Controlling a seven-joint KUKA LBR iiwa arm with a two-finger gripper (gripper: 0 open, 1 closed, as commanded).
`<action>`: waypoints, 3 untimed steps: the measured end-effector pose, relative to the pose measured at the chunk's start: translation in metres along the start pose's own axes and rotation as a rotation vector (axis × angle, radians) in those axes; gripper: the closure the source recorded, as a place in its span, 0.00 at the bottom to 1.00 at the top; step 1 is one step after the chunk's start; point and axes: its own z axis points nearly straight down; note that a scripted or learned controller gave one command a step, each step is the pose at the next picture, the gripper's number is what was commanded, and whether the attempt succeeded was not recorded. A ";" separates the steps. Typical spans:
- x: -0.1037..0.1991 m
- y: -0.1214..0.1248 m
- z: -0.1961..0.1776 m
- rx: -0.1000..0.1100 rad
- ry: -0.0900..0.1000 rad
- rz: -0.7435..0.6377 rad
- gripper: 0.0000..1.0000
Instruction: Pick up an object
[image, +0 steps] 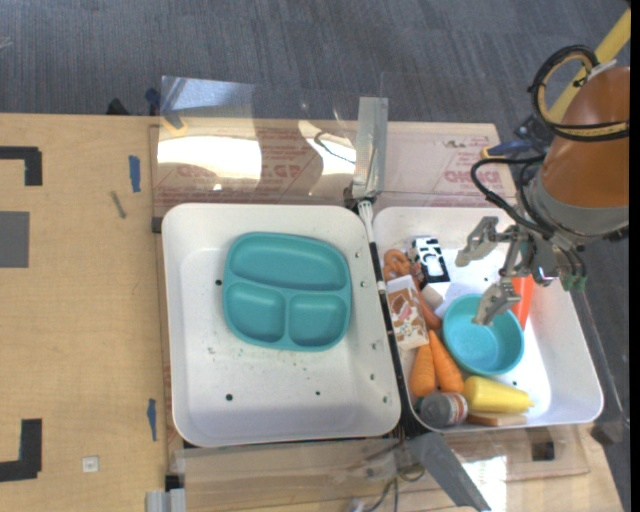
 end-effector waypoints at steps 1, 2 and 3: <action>-0.069 0.000 0.115 0.001 -0.040 0.141 0.00; -0.019 -0.016 0.124 0.001 -0.068 0.198 0.00; -0.032 -0.009 0.125 0.009 -0.050 0.178 0.00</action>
